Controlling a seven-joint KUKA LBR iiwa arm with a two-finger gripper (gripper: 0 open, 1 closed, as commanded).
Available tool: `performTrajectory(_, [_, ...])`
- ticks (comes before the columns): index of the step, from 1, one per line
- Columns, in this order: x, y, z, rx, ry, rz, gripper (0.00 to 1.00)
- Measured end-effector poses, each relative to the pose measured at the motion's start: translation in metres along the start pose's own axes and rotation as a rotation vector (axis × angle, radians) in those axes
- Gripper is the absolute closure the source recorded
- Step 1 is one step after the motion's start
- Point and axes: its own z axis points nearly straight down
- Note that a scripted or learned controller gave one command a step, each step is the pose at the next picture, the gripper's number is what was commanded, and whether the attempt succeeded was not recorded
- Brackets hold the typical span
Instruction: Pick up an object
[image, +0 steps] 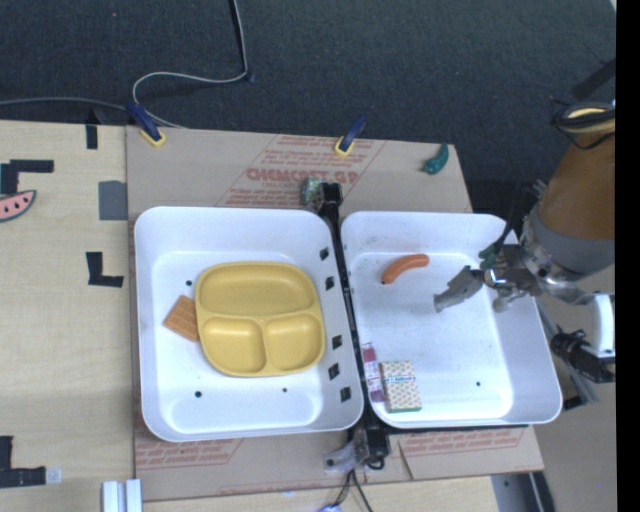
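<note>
1. The sausage (404, 267) lies in the right bin (520, 395), near its far wall, untouched.
2. The pincer (462, 290) hangs just right of it, low over the bin; I cannot tell how wide it stands.
3. I judge this the approach step.
4. Next it should move left over the sausage, then descend.

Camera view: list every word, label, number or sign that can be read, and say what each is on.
Red print on the cardboard sheet under the bins: upside down and too blurred to quote.
Printing on the small box in the right bin: too small to read.
Small packet beside the box: markings illegible.
Yellow divided plate and orange sausage: no text.
</note>
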Motion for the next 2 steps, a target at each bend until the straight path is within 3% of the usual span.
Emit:
performTrajectory(1, [-0.002,0.067,0.164,-0.007,-0.001,-0.001,0.0])
performTrajectory(2, [0.029,0.109,0.165,-0.005,-0.001,-0.001,0.0])
